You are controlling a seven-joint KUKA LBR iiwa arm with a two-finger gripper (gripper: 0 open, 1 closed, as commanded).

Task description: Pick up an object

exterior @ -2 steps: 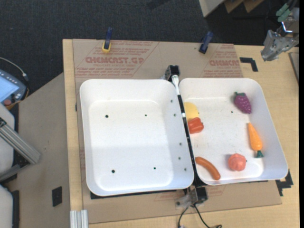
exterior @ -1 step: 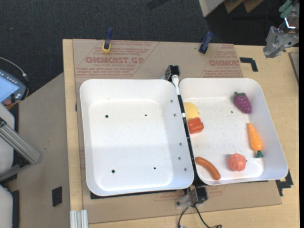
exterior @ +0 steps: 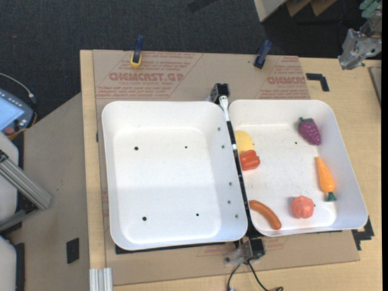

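We see five toy foods, all in the right bin [exterior: 339, 162], which sits on the right half of the table [exterior: 91, 162]. Any one of them could be the thing to pick up.

A purple bunch of grapes [exterior: 309, 130] lies near the bin's far right corner. An orange carrot [exterior: 325, 176] lies along the right wall, with its green top toward the near edge. A pink round fruit [exterior: 302, 207], maybe a peach or strawberry, rests near the near right corner. An orange sausage [exterior: 265, 214] lies slanted at the near left corner, close to the bin wall. A yellow piece [exterior: 243, 140] and a red piece [exterior: 249, 160] touch each other, pushed up against the wall where the two bins meet.

We think the toys by the walls would be harder to grab, because the wall gets in the way. The grapes, the pink fruit and the carrot have more room around them.

The left bin [exterior: 163, 168] sits beside it, touching along the middle. Clips [exterior: 137, 56] at the far edge of the table seem to hold the brown board down so it won't slide.

At the far right corner, off past the table, we see a grey metal part that may be the claw [exterior: 357, 47]. It is well apart from the toys and has nothing in it that we can see. We cannot tell how it is set, since it is small and cut off.
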